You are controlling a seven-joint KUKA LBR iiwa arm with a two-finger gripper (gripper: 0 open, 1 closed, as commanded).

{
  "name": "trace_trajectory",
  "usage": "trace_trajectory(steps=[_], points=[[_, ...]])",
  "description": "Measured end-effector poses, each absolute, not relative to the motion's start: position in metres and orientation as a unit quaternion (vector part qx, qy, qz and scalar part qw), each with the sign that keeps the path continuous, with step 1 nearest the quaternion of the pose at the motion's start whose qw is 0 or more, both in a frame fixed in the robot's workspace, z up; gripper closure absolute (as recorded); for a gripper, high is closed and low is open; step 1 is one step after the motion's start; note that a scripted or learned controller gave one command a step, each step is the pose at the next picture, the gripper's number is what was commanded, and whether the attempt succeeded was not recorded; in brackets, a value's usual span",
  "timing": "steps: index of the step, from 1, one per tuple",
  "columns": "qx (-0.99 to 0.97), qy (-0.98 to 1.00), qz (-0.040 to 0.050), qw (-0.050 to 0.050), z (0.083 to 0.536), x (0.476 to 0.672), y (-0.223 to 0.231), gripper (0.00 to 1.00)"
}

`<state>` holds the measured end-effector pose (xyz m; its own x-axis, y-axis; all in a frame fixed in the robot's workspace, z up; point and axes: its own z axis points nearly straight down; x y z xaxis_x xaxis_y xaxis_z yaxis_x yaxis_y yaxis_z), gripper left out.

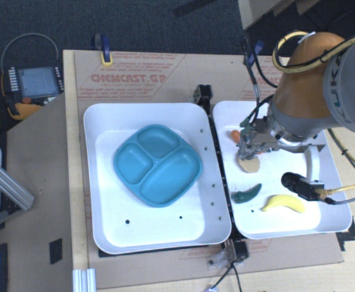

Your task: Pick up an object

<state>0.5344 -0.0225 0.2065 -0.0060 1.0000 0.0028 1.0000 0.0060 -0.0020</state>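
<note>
My gripper (248, 152) reaches down into the right bin (330, 224), near its left side. Directly under its tip lies a small tan rounded object (249, 164). A small orange piece (234, 135) sits just left of the gripper. Farther toward the front lie a dark green pepper-like object (247, 194) and a yellow banana (283, 204). Whether anything is held between the fingers I cannot make out.
The left bin (104, 224) holds a blue divided plate (158, 164). A black part of the arm's cabling (300, 185) hangs over the right bin beside the banana. A black clamp (203, 94) sits between the bins at the back.
</note>
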Motion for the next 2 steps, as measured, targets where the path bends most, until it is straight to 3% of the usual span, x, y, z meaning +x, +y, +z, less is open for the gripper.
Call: trace_trajectory(steps=[2], points=[[-0.705, -0.709, -0.0014, 0.0, 0.218, 0.536, 0.084, 1.0]])
